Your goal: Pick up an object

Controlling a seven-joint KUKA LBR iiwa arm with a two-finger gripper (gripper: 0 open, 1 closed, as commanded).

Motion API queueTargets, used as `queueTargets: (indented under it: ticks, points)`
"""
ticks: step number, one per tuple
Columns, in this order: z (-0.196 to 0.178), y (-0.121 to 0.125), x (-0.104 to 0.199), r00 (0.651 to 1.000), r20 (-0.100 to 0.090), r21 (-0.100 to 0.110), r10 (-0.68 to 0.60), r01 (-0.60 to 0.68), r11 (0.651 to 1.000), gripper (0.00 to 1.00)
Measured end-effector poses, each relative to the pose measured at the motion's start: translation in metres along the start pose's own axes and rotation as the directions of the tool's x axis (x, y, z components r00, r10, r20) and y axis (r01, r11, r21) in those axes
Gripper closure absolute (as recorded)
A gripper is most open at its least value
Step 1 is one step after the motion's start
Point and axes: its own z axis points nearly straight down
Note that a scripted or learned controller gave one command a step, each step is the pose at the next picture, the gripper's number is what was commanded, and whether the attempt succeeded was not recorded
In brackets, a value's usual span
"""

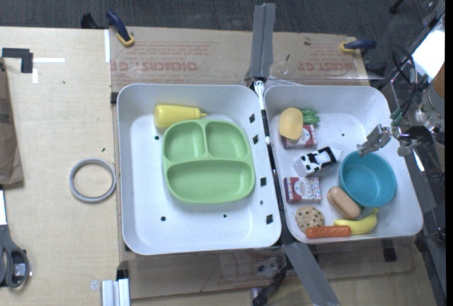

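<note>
Hovering at rt bin (396, 106) edge above blue bowl (368, 180), pincer (373, 140) state unclear.

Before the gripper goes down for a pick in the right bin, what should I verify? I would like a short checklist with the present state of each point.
1. Gripper is above the right bin: ok.
2. Nothing is between its fingers: cannot tell.
3. A target lies close: ok, the blue bowl is just under it.
4. Room around the bowl: not ok; the hot dog touches its rim and the banana lies just below.
5. Green divided plate and yellow bottle are away, in the left bin: ok.
</note>
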Motion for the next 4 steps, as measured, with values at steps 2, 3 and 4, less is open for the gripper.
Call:
queueTargets:
  ticks: [2,3,4]
  points:
    - [0.139,-0.039,0.06,0.999,-0.001,0.0,0.052,-0.052,0.999,0.0]
    - [0.127,-0.034,0.058,0.999,0.004,-0.018,0.054,-0.054,0.998,1.0]
    - [0.129,-0.037,0.059,0.999,0.001,-0.005,0.054,-0.054,0.999,0.0]
